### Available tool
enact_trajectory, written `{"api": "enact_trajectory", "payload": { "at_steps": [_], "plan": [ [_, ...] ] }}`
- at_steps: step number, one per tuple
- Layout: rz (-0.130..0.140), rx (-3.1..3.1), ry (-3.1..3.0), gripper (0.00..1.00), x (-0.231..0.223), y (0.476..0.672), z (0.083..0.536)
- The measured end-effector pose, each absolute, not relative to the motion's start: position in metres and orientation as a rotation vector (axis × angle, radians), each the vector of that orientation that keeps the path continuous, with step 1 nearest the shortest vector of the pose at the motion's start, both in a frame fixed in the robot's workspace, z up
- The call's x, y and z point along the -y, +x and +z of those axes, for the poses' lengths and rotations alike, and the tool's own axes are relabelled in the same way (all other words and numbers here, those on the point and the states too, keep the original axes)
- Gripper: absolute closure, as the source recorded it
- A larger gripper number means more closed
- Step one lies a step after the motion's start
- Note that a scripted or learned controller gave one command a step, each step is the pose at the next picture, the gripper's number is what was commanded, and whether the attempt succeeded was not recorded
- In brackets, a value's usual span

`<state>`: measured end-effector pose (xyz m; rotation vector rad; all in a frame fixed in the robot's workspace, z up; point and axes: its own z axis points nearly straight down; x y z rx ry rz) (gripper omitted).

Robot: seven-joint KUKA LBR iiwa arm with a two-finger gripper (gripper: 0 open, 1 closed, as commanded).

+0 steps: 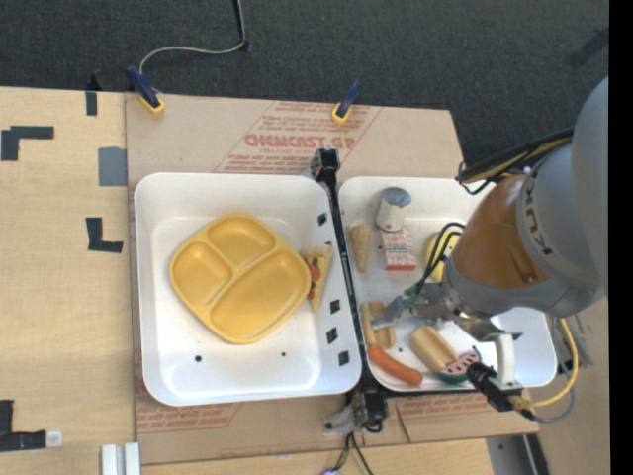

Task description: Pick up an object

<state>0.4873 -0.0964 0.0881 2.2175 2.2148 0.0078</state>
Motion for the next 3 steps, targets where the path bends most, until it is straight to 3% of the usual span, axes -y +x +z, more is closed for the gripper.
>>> {"api": "enact_trajectory", "payload": {
  "at_steps": [3],
  "plan": [
    [0.009,-2.215,2.216,0.00,0.0964,0.4868,0.0881]
  ]
}}
